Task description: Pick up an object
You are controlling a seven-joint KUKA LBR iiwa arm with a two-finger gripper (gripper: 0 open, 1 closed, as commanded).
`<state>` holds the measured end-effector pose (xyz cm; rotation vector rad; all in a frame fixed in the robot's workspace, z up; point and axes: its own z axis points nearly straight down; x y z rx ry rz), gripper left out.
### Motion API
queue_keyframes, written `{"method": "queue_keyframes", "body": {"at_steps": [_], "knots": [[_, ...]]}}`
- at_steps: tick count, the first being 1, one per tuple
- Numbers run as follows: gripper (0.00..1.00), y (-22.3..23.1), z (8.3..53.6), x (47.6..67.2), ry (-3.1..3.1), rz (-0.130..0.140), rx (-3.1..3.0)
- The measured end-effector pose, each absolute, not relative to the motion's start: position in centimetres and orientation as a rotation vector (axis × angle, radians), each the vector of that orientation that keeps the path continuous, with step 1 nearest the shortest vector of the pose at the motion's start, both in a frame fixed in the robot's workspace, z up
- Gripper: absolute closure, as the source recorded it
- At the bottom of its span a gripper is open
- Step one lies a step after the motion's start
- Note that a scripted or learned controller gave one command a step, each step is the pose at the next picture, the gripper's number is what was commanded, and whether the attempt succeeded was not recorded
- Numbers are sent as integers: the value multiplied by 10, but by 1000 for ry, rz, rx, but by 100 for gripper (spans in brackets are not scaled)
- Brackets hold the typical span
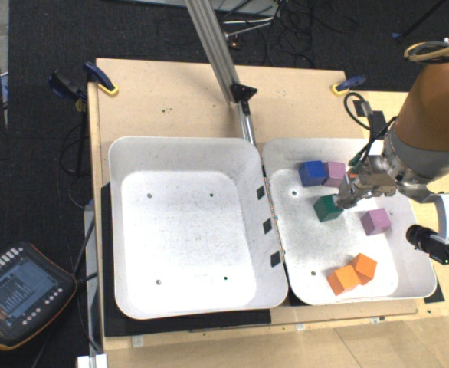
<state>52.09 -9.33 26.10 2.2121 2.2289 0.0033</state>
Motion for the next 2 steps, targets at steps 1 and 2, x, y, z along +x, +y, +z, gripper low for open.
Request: {"method": "queue_keyframes", "body": {"at_steps": [1,2], "knots": [[100,-48,265,543,2228,4,2212],[100,-2,263,556,2229,3,2213]]}}
